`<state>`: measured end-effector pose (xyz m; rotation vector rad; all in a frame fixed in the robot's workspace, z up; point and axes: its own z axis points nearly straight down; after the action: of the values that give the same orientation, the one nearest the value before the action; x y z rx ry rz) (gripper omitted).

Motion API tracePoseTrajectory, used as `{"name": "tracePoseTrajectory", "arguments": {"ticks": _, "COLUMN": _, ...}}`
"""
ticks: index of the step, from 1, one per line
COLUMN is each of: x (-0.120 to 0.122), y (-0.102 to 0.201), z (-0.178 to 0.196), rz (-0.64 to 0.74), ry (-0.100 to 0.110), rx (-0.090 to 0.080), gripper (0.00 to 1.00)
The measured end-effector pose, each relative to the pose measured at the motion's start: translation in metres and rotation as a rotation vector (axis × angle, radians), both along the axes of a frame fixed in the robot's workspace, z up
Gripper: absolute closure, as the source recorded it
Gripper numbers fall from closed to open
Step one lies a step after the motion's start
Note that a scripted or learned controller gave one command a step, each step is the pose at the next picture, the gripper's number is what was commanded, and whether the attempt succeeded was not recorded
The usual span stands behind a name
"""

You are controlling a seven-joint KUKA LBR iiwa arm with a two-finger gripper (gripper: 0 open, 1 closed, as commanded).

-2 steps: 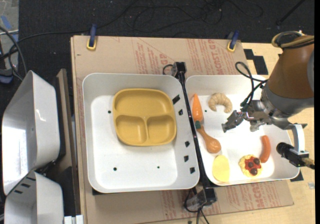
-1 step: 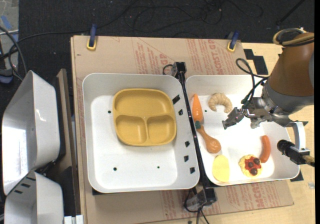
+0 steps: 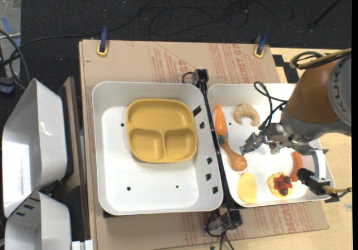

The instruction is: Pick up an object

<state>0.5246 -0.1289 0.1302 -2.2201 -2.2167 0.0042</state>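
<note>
The flat brown cardboard-covered bench (image 3: pixel 168 59) lay under everything, with two shallow white plastic bins side by side on it. The left white bin (image 3: pixel 112 187) held a yellow three-compartment plastic plate (image 3: pixel 162 130), sitting in its upper half. My grey arm with the orange band (image 3: pixel 316 98) reached in from the right and hung over the right white bin (image 3: pixel 232 93). My claw (image 3: pixel 250 145) sat low over the middle of that bin, its dark fingers pointing left; I could not tell from the view whether they were apart or together, and nothing showed between them.

The things I could pick up all lay in the right bin. An orange toy carrot (image 3: pixel 221 119) lay along the left wall, and just below it an orange-brown spoon-shaped piece (image 3: pixel 235 159) rested near my claw. A pale curled croissant (image 3: pixel 246 112) lay near the top. A flat yellow oval slice (image 3: pixel 247 187) sat at the bottom edge, with a small yellow piece topped with red and dark bits (image 3: pixel 279 184) to its right, and a short red-orange stick (image 3: pixel 296 163) beside that
</note>
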Motion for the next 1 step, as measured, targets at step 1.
{"name": "tracePoseTrajectory", "arguments": {"ticks": 1, "x": -0.0004, "y": 0.0005, "z": -0.0400, "rz": 0.000, "ry": -0.002, "rx": 0.000, "gripper": 0.00}}
